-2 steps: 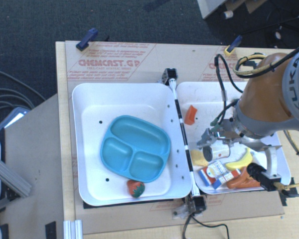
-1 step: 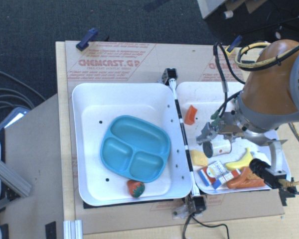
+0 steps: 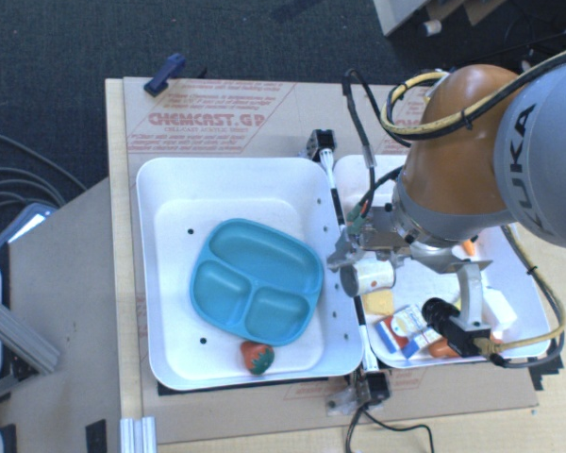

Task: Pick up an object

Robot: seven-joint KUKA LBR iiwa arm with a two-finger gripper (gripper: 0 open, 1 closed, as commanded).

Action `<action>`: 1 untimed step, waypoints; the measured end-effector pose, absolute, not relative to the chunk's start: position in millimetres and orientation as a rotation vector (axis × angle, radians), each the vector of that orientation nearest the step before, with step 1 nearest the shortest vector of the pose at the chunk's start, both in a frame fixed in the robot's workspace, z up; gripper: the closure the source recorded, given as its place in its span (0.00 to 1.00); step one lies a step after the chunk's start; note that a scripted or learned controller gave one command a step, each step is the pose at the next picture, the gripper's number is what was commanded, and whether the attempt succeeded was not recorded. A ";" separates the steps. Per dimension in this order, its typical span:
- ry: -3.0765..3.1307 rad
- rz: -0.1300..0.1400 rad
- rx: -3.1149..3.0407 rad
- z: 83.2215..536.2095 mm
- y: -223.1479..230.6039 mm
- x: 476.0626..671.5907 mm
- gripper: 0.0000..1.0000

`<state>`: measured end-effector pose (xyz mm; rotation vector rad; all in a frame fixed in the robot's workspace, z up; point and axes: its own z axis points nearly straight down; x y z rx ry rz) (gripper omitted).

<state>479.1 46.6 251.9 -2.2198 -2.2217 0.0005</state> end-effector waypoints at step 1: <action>-2.222 0.000 -2.222 275.2 0.5 546.4 1.00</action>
